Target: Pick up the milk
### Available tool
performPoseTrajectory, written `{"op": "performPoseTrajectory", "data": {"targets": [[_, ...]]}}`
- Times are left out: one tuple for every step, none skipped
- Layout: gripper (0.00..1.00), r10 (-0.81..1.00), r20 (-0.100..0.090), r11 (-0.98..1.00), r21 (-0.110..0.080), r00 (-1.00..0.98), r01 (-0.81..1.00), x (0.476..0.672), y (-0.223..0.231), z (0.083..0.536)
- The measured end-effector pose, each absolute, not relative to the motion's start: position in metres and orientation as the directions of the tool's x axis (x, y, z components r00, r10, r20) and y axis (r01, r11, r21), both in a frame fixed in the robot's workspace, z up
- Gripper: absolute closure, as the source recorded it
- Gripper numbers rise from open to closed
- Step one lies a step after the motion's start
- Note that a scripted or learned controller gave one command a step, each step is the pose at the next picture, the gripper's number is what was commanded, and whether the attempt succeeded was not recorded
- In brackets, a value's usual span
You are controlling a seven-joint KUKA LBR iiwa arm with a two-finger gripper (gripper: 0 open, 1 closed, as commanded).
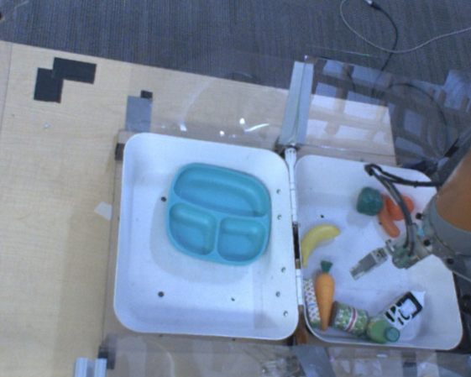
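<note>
While the small black-and-white milk carton [404, 310] lies at the right white bin's [447, 334] near corner, the grey two-finger gripper [372, 262] hovers left of it, its state impossible to tell.

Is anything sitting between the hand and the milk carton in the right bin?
Nothing visible does. The hand hovers over bare bin floor, and the milk lies lower right of it, near the bin's front corner. The bottle lies beside the milk, left of it, off the direct line.

A small black-and-white milk carton [403, 312] lies in the right white bin [350, 184]; the gripper [372, 262] hovers beside it, above a yellow banana [318, 239].
</note>
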State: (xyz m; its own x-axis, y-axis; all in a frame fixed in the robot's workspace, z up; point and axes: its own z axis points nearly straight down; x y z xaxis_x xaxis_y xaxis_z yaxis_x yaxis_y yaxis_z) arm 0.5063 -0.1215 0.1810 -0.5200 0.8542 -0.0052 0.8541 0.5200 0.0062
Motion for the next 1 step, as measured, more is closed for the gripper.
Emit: {"op": "performPoseTrajectory", "data": {"targets": [[0.00,0.891,-0.005,0.453,0.004,-0.453,0.891,0.4884,-0.2062,0.1347]]}}
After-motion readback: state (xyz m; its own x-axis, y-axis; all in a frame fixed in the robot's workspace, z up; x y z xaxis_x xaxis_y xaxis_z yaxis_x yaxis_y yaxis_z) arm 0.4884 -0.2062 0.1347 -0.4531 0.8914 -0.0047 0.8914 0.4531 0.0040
